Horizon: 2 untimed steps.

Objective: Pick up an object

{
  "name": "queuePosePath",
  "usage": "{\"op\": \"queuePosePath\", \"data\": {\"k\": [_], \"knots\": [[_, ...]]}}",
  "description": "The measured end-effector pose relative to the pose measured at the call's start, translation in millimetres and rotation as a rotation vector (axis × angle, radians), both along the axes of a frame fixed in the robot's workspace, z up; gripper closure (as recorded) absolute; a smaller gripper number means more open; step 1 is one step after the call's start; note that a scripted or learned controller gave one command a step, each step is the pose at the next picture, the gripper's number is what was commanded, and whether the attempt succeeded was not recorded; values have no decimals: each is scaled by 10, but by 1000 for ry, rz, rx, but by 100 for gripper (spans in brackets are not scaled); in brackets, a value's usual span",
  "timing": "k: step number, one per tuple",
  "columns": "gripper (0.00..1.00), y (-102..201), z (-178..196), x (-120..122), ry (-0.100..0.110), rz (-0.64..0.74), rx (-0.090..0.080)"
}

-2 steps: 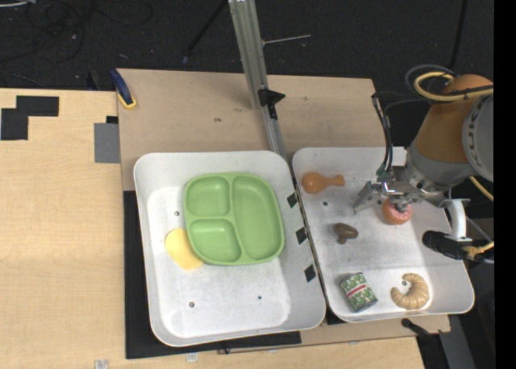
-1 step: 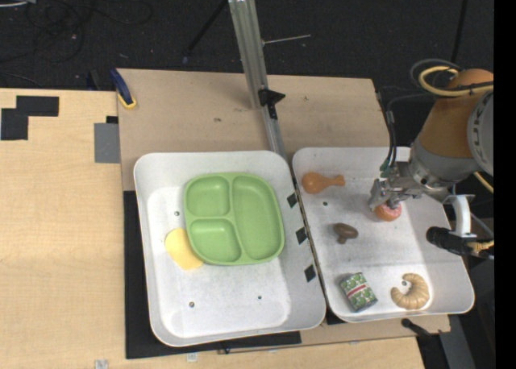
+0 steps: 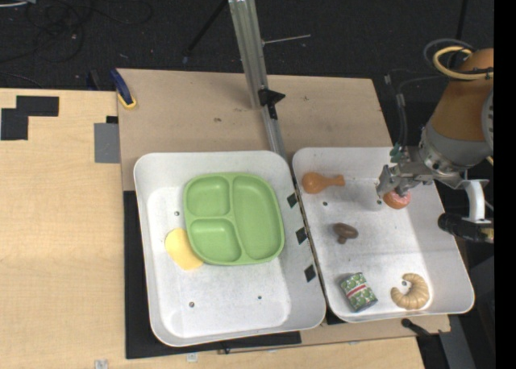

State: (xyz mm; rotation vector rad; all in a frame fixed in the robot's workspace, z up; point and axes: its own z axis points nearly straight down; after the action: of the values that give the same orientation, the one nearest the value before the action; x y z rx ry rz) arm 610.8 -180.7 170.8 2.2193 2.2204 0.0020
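Small round pink-red object (image 3: 397,198), partly hidden beneath the gripper, sits at the upper right of the right bin (image 3: 439,279), right of the orange drumstick-shaped toy (image 3: 320,182).

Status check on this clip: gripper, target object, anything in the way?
Gripper low over right bin, fingers around a small pink object. Lift not evident. Nothing crowding it; orange drumstick toy and brown piece lie apart.

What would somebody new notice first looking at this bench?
Probably the green divided plate in the left bin, a yellow piece tucked against its left edge. Next, the claw low over a pinkish object at the right bin's upper right.
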Motion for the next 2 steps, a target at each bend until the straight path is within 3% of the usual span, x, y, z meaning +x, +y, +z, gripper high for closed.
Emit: {"op": "queuePosePath", "data": {"k": [2], "knots": [[100,-16,1102,19,0,1,0]]}}
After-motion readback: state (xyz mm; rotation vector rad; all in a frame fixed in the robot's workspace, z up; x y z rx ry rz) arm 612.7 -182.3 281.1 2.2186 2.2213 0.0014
